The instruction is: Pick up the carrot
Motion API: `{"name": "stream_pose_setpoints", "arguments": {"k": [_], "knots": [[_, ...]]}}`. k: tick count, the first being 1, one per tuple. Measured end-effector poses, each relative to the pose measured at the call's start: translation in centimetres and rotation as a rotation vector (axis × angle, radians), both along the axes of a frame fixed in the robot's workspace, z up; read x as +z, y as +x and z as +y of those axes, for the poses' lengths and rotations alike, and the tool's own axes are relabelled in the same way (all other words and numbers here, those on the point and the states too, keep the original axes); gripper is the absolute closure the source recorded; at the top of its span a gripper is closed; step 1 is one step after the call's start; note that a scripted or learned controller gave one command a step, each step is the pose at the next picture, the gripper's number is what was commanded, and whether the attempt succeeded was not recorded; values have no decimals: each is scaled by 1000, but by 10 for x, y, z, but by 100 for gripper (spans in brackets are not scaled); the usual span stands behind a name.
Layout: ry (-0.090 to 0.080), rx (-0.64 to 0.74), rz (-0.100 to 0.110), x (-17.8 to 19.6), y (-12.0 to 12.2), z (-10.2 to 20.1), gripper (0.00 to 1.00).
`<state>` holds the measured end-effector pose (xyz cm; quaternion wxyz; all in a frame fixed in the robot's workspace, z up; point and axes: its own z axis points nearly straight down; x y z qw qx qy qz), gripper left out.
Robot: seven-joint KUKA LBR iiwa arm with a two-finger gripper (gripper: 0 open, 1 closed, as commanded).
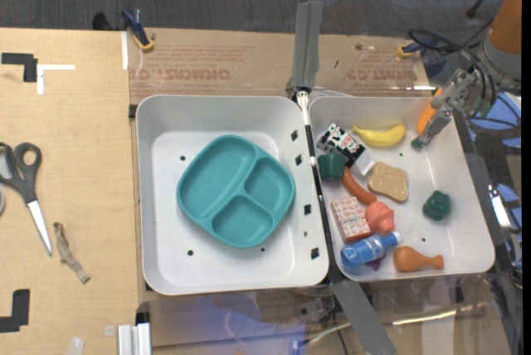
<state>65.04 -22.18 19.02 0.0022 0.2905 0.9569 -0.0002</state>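
Camera view: two shallow white bins sit side by side on the tabletop. The left bin carries a teal divided plate lying near its middle.

The right bin holds a clutter of toy food. The carrot lies slanted near the bin's left wall, its green top toward the far left corner and its orange tip touching a pink item. Just beside it, toward the near edge, is a patterned box; a slice of toast lies just to its right. A banana lies along the far edge, with a small black-and-white box next to it. A blue bottle and an orange drumstick lie by the near edge, and a dark green lump sits toward the right wall.

The hand hangs over the far right corner of the right bin, well apart from the carrot. An orange piece shows at its fingers; I cannot tell how far they are parted or whether they grip anything.

On the tabletop's left part lie scissors, and a blue clamp sits at the far edge.
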Motion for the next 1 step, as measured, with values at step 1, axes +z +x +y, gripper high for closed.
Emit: {"name": "stream_pose_setpoints", "arguments": {"k": [1], "knots": [[0, -16, 1, -88, 2, 1, 0]]}}
